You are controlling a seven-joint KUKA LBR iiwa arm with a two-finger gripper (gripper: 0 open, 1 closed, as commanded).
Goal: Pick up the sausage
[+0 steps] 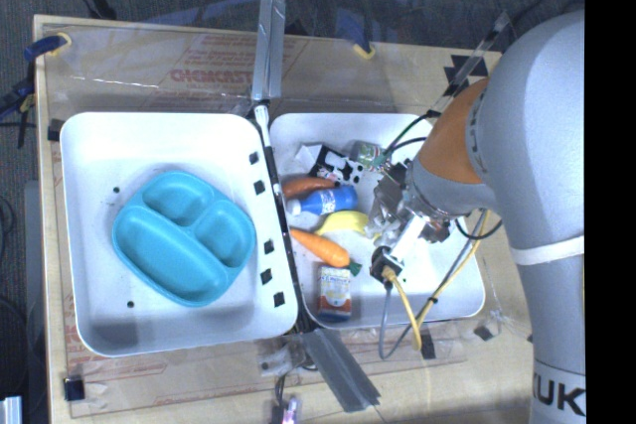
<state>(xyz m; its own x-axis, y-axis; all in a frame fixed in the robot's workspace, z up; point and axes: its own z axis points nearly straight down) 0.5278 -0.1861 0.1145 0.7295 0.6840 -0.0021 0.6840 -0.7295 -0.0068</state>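
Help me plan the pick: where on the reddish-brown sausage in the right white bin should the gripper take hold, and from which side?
The reddish-brown sausage lies flat, long axis across the view, so likely grip it mid-length, straight down from above, closing across its narrow width. A blue bottle crowds its near side, so a sideways approach looks blocked.

Reddish-brown, glossy, tapered sausage (308,185) lay flat and roughly horizontal at frame centre, in the upper-left part of the right white bin (338,126).
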